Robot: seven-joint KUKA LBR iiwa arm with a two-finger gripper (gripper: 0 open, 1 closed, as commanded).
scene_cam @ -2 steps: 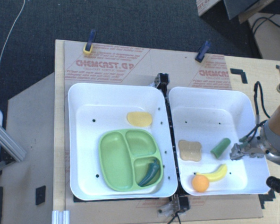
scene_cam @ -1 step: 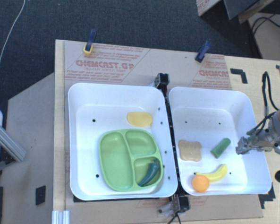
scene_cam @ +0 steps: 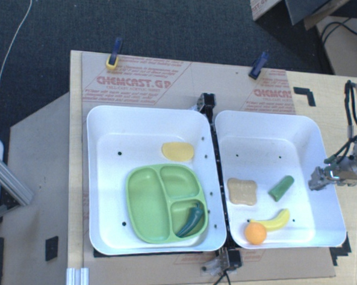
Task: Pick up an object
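The tool [scene_cam: 322,178] hangs at the right bin's [scene_cam: 317,233] right rim, near the green cylinder [scene_cam: 280,188]; its opening cannot be told.

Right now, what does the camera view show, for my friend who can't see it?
Two white bins sit side by side. The left bin holds a green divided plate with a teal pepper in it, and a yellow piece behind. The right bin holds toast, a green cylinder, a banana and an orange.

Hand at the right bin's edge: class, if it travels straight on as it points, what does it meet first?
Probably the green cylinder: the hand points left into the right bin, though its height is unclear.
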